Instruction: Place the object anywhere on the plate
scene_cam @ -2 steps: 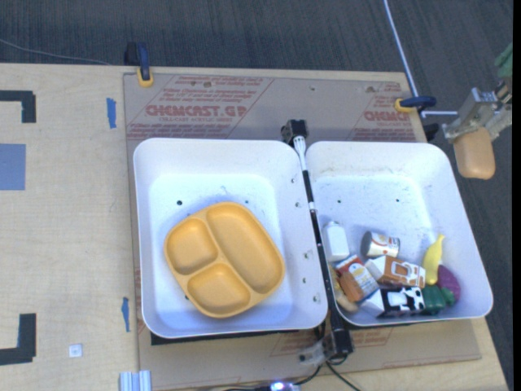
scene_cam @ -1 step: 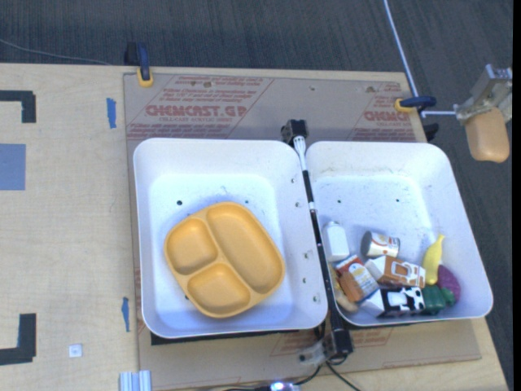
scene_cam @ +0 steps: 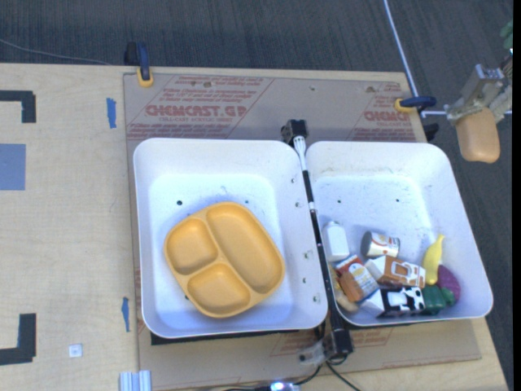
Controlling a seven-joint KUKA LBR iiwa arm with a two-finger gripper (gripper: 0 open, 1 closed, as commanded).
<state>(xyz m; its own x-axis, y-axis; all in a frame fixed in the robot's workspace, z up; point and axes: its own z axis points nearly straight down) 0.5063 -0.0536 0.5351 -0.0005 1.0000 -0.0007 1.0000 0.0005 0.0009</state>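
The gripper (scene_cam: 482, 108) is at the far right edge of the view, above and to the right of the right bin (scene_cam: 456, 186), outside its rim. A tan, rounded object (scene_cam: 479, 137) hangs just below it and looks like it is grasped between the fingers, so the jaws seem to be clenched on this object. It is in the air over the dark floor, well apart from the plate (scene_cam: 224, 259).

The plate is yellow, with three compartments, and lies in the left bin (scene_cam: 155, 186), toward the near side. All three compartments look bare. Between the object and the plate are the whole right bin and the black divider (scene_cam: 313, 235) where the two bins meet.

In the near part of the right bin there is a heap of small things: a white bottle (scene_cam: 334, 241) beside the divider, a small can (scene_cam: 380, 244) lying on its side, an orange packet (scene_cam: 356, 279), a brown carton (scene_cam: 401, 273), a black and white piece (scene_cam: 401, 300), a green piece (scene_cam: 435, 299), a purple piece (scene_cam: 448, 283) and a yellow banana (scene_cam: 433, 256) that leans at the right wall. They touch each other or lie just beside each other.

The bins stand on a brown board (scene_cam: 203, 104) with red letters. An orange clamp (scene_cam: 143, 65) holds its far left corner and another clamp (scene_cam: 413, 103) is at the far right, near the gripper. A thin white line (scene_cam: 395, 27) runs across the floor at the top.
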